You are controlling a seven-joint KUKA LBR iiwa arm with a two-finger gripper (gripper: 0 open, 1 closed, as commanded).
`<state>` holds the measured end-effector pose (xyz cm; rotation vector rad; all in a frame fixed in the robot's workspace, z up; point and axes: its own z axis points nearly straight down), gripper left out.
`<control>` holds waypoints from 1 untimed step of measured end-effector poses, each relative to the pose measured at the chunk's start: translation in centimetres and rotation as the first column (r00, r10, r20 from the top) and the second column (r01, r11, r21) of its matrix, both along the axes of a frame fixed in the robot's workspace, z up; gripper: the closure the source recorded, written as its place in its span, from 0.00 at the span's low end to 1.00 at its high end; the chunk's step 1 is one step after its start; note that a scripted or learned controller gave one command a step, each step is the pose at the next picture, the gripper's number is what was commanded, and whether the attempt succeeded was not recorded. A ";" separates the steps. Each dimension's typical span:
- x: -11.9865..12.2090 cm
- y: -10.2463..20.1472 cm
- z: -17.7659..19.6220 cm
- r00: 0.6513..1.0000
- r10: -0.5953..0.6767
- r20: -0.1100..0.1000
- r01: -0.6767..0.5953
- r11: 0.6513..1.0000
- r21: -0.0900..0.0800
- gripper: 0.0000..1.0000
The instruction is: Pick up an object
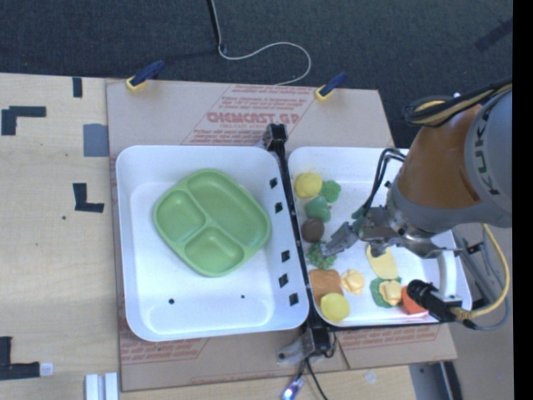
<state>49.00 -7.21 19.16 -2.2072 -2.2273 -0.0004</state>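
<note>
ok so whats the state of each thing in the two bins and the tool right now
green divided plate: lying flat in the left bin, its compartments bare
tool: low in the right bin, nothing visibly held
yellow ball: resting by the divider
brown ball: resting, close to the tool
orange block: resting, untouched
yellow lemon: resting at the front wall

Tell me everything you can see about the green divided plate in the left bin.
The green divided plate is a light green, rounded-square dish that looks like smooth plastic. Raised ridges split it into three compartments: one large, two smaller. It lies flat and right side up, turned at an angle to the bin's sides, on the floor of the left white bin, toward its upper middle. Nothing lies in it or touches it apart from the bin floor.
</note>
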 end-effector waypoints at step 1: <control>0.0 -0.4 1.0 1.000 -0.007 0.000 0.007 1.000 -0.004 1.00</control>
